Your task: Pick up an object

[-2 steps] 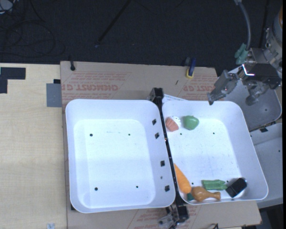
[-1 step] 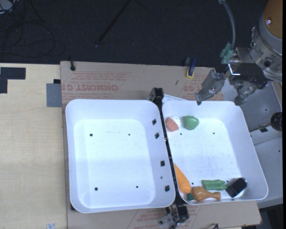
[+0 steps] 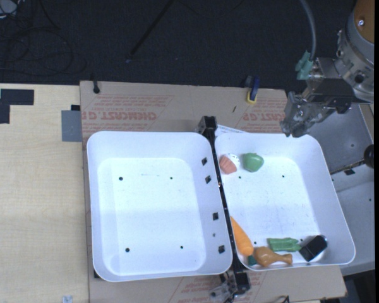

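My gripper point(image 3: 295, 128) hangs above the far right corner of the right bin point(image 3: 331, 188), with nothing seen between its fingers. Inside that bin, a green rounded object point(image 3: 253, 162) and a pink-and-white one point(image 3: 228, 163) lie close together near the far left corner. Along the near edge lie an orange carrot-shaped piece point(image 3: 240, 237), a tan drumstick-shaped piece point(image 3: 271, 256), a green stick point(image 3: 283, 244) and a black block point(image 3: 313, 247). The gripper is well away from all of them.
The left bin point(image 3: 101, 169) stands beside the right one, with a black divider strip point(image 3: 216, 188) between them. Both rest on a cardboard sheet point(image 3: 151, 106). A yellow-and-blue clip point(image 3: 252, 90) sits at the sheet's far edge. Cables hang behind the arm.
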`<state>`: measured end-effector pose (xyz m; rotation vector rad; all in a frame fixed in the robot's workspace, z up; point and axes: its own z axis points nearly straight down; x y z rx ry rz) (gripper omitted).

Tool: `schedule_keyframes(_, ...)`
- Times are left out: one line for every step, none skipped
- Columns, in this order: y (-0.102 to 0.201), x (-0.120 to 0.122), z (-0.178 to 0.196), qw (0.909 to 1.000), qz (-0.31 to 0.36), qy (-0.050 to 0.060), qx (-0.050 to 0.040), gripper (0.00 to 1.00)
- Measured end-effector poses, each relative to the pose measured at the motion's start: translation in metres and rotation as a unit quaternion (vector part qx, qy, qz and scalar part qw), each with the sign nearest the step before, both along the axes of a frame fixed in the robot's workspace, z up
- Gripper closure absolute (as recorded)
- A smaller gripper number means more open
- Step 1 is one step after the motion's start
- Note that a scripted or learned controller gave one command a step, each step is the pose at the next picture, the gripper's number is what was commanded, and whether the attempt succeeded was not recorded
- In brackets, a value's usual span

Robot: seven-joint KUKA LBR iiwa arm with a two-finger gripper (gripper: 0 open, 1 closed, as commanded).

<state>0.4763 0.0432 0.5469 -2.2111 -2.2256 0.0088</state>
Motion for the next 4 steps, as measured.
schedule_keyframes(-0.029, -0.001, -0.106, 1.0000, -0.004, 0.003, -0.0006, 1.00)
schedule_keyframes(-0.023, 0.000, -0.032, 1.0000, -0.002, -0.006, 0.0004, 1.00)
schedule_keyframes(0.076, -0.001, -0.076, 1.0000, 0.002, 0.001, 0.0004, 1.00)
schedule_keyframes(0.109, -0.003, -0.223, 1.0000, -0.002, 0.007, -0.0025, 1.00)
